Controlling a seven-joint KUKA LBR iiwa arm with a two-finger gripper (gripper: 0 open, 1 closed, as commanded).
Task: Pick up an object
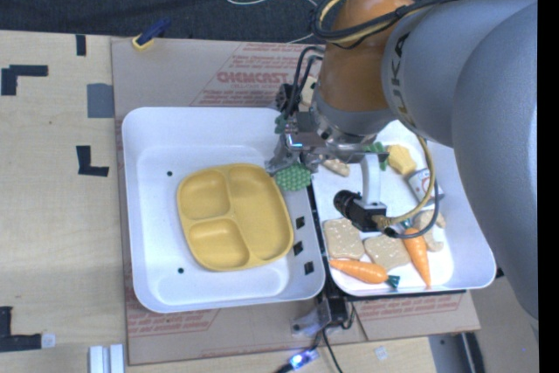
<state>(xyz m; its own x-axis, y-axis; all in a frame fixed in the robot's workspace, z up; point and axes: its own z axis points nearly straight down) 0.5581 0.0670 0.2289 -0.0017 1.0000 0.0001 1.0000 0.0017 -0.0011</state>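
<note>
My gripper (293,153) hangs over the divider between the two white bins, at the upper right corner of the left bin (140,188). A small green textured object (295,178) lies right under the gripper, at the left bin's right edge. Whether the gripper holds it is hidden by the wrist. A yellow divided plate (234,216) lies flat in the left bin, just left of the green object. In the right bin (476,253) lie two orange carrots (358,272) (417,256), tan crackers (342,236) and a yellow chunk (400,159).
The bulky grey and orange arm covers much of the right bin's far half. A beige piece (334,166) peeks out beneath the wrist. Cardboard (201,74) underlies both bins, and a white cable (262,0) runs across the dark floor behind.
</note>
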